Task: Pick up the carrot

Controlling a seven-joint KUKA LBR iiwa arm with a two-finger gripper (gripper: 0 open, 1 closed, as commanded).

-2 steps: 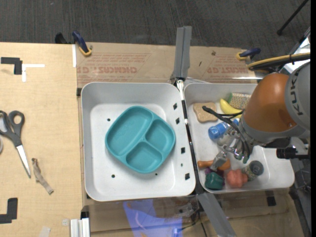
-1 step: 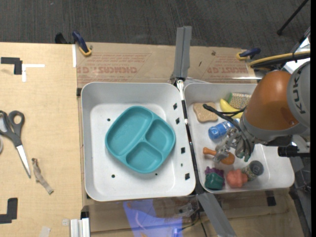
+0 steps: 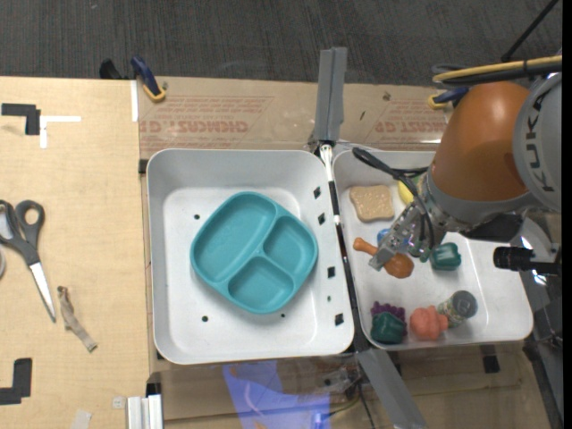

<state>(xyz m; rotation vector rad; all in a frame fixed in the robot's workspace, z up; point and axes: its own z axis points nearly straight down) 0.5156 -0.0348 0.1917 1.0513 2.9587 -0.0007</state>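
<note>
The carrot (image 3: 399, 266) is orange and lies in the right bin (image 3: 509, 324), left of its middle. Its thin end (image 3: 361, 245) points left toward the divider. My gripper (image 3: 391, 252) reaches down from the grey and orange arm on the right and sits right on the carrot's middle, hiding that part. The carrot looks level with the bin floor.
Around the carrot are a bread slice (image 3: 372, 203), a yellow item (image 3: 407, 189), a teal pepper (image 3: 445, 257), purple grapes (image 3: 387, 311), a green item (image 3: 388, 330), a pink-orange item (image 3: 428, 323) and a grey can (image 3: 462, 306). The left bin (image 3: 170, 329) holds a teal divided plate (image 3: 256, 252).
</note>
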